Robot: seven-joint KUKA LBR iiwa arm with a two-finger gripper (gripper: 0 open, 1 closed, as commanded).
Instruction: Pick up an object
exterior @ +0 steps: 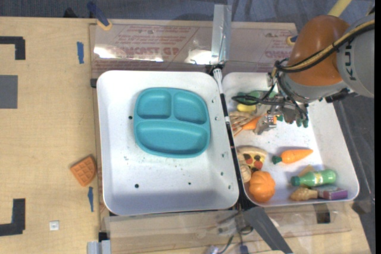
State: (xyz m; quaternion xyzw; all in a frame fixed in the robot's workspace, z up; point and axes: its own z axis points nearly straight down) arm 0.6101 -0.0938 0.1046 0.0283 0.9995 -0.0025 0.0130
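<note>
Camera view, read from its left edge: a small orange waffle piece point(83, 170) lies on the wooden surface point(41, 104), outside the bins. Next comes the left bin point(113, 146), which carries a teal divided plate point(172, 122) in its upper middle. The right bin point(339, 146) holds the pickable toys: a pizza slice point(252, 159) and an orange pumpkin point(261, 185) near its lower left, a yellow and green piece point(246, 106) and thin orange sticks point(245, 124) at upper left, a carrot point(293, 156) in the middle, a green bottle point(314, 178) at lower right. The tool point(269, 122) hangs low over the upper left of this bin, just beside the sticks; whether it is open or closed I cannot tell. These look like light, hard, smooth plastic, likely to slip. The carrot seems the best target: it lies apart from its neighbours, so take it across its thick middle.
</note>
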